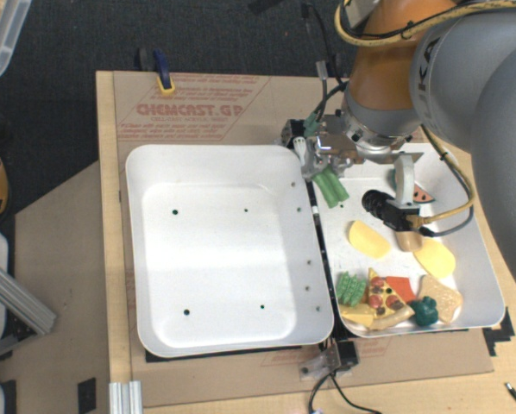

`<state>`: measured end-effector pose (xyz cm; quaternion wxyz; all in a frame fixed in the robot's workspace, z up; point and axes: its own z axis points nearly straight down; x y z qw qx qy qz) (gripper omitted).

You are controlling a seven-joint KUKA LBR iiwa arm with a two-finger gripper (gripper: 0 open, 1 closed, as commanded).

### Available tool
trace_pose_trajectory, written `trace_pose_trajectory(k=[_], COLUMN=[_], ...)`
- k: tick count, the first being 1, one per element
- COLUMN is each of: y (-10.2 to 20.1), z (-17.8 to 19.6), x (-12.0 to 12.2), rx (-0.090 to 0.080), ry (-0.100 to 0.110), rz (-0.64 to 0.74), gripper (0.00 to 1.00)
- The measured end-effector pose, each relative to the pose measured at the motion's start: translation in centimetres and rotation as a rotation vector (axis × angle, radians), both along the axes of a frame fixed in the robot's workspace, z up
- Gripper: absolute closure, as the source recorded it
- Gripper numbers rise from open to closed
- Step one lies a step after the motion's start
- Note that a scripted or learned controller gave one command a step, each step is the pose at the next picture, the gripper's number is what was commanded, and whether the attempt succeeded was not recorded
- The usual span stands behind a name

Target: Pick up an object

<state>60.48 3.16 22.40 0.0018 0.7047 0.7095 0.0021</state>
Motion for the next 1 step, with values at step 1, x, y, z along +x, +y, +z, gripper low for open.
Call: trace_pose_trajectory(k=[1], y=[-1.64], z=[2.31], x=[0.87], rx=[-0.001], ry=[0.0], rz=[-0.007], gripper=[1.0])
